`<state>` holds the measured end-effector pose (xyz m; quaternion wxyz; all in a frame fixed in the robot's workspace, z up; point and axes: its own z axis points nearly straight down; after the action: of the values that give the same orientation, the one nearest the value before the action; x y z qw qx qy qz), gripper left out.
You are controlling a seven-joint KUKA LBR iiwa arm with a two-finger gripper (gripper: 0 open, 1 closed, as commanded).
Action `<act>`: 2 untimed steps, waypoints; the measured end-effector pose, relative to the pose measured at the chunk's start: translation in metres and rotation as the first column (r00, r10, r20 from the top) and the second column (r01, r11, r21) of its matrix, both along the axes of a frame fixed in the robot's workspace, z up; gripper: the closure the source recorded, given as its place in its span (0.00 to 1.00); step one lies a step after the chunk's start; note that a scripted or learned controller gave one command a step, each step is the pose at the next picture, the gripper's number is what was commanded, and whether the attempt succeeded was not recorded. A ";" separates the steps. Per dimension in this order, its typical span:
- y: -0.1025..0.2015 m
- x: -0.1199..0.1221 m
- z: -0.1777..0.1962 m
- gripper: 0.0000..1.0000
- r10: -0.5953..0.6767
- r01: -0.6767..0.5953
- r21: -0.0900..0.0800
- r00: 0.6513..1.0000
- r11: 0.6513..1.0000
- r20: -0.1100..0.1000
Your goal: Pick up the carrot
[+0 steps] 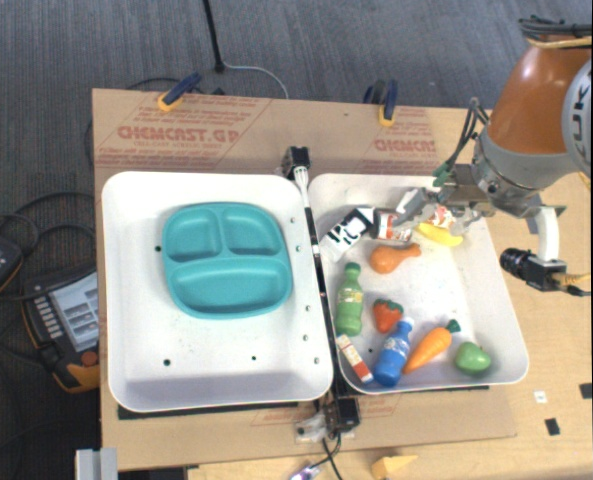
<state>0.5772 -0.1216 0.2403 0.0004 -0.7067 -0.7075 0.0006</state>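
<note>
The bench [176,133], a brown board stamped with red lettering, carried two shallow white bins side by side. The left bin [136,368], well away from the gripper on its far side, held a teal divided plate [226,260]. The right bin [496,303] lay under the arm and held the toys. The arm [536,108] entered from the right edge, its orange band above the wrist, and bent down over the upper right part of that bin.

The gripper [426,211] hung low near the bin's back wall. Whether its fingers were open or closed could not be told, as they were lost among small objects.

The carrot [431,346] lay well below the gripper, toward the bin's front edge, orange with a green tip, tilted, and apart from the gripper. A green pear-shaped fruit [472,358] sat just beside it on the right, and a blue bottle [394,354] just beside it on the left. A green bottle [349,298] stood to the lower left of the gripper. An orange drumstick-shaped toy [392,258] lay just below the gripper, with a yellow banana [441,234] beside the gripper on its right. A red strawberry [387,315] sat between the drumstick and the blue bottle.
</note>
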 end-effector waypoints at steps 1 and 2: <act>0.015 -0.038 -0.127 0.00 -0.146 0.146 0.000 0.989 0.989 -0.003; 0.018 0.068 -0.154 0.00 -0.192 0.192 -0.011 0.979 0.981 -0.061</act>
<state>0.6457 -0.1041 0.0861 0.0207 -0.7712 -0.6357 0.0243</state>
